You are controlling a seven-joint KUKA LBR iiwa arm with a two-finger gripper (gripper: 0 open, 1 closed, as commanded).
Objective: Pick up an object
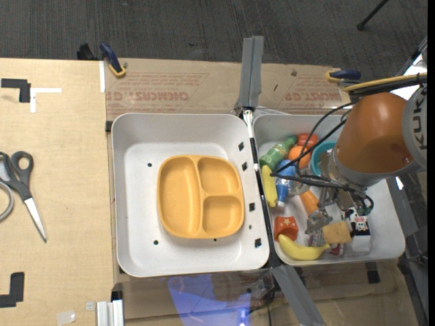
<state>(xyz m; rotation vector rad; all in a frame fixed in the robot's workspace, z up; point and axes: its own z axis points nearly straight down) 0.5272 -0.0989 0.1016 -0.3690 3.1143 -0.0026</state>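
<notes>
Arm's in from the right of the frame, orange band over the right bin [387, 246], w/ the gripper [318, 224] down low in the lower-middle of that bin among the clutter. Can't tell how the hand is set; cables and wrist hide it. Nearest candidate looks like the tan sponge-like block [336, 233] just beside the tip, lower right of frame, touching the banana [299, 250] that lies along the bin's bottom edge. My guess: block is light, soft, squashy, so a pinch across its short sides should hold, tho it may deform and slip. Banana looks like smooth plastic, curved, likelier to roll out; best taken mid-body. Red piece [286, 226] sits left of the gripper. Left bin [129, 202] has the yellow divided plate [201, 197], centre frame, well apart from the arm.
</notes>
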